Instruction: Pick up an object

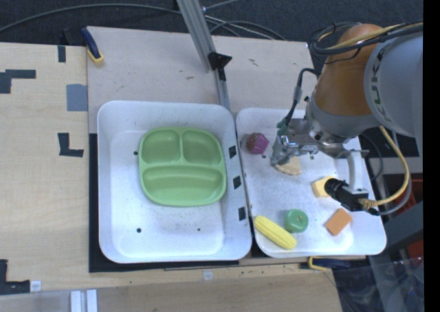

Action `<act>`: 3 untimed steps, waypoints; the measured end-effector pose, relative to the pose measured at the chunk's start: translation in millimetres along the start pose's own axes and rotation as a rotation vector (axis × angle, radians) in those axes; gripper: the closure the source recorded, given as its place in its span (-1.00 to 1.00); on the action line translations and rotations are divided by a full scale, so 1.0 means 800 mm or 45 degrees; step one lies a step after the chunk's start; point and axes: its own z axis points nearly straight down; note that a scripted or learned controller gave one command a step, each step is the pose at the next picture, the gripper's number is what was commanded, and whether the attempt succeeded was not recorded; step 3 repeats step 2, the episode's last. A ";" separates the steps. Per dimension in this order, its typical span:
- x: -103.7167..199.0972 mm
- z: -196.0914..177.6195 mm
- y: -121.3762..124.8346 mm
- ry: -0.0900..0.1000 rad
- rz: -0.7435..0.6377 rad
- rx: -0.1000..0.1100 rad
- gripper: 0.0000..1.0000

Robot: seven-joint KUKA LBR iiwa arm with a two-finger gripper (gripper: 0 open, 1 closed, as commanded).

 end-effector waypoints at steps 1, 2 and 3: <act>0.070 0.011 0.011 -0.001 0.000 0.002 1.00; 0.131 -0.006 0.032 0.000 0.001 -0.001 1.00; 0.131 -0.006 0.032 0.000 0.001 -0.001 1.00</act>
